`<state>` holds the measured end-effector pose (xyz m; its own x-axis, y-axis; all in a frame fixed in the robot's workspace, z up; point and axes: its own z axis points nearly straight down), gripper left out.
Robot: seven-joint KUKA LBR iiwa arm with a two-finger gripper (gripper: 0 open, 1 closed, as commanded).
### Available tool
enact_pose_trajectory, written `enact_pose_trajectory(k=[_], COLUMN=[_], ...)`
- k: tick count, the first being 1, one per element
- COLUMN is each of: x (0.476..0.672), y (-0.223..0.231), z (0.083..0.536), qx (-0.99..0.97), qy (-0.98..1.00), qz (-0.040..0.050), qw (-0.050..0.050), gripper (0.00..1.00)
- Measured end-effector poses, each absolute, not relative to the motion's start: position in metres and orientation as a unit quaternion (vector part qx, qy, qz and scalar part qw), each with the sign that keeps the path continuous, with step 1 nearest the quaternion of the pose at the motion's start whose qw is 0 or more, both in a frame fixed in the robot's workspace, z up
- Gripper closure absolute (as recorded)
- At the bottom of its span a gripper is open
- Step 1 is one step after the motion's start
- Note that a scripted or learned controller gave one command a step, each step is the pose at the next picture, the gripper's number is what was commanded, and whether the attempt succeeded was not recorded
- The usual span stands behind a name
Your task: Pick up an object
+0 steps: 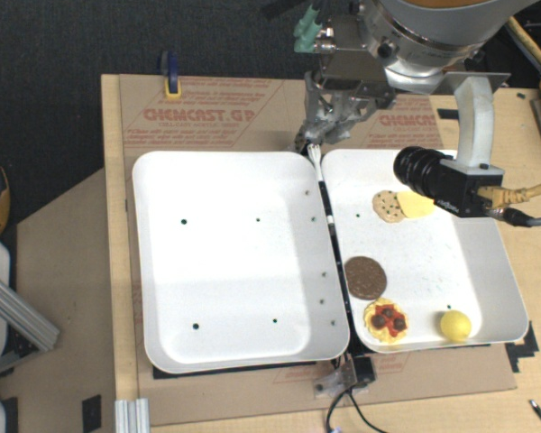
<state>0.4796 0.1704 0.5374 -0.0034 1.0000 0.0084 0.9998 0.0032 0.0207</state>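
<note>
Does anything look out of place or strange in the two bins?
Nothing stands out. The cookie, brown disc, small pizza and yellow ball lie flat in the right bin, unspilled.

Arm (433,7) overhead, tool (329,124) downward

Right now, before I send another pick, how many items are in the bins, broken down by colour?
Yellow: 2, a ball and a flat piece
Brown: 1, a dark round disc
Tan with dark chips: 1, a cookie
Red on yellow: 1, a small tart
Total: 5, all in the right bin
</note>
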Motion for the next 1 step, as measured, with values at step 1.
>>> enact_pose_trajectory(k=[1], x=[0.5248], y=[0.226], z=[0.3043], qx=[0.706], qy=[0.708], qz=[-0.0078], qw=[-0.003], gripper=[1.0])
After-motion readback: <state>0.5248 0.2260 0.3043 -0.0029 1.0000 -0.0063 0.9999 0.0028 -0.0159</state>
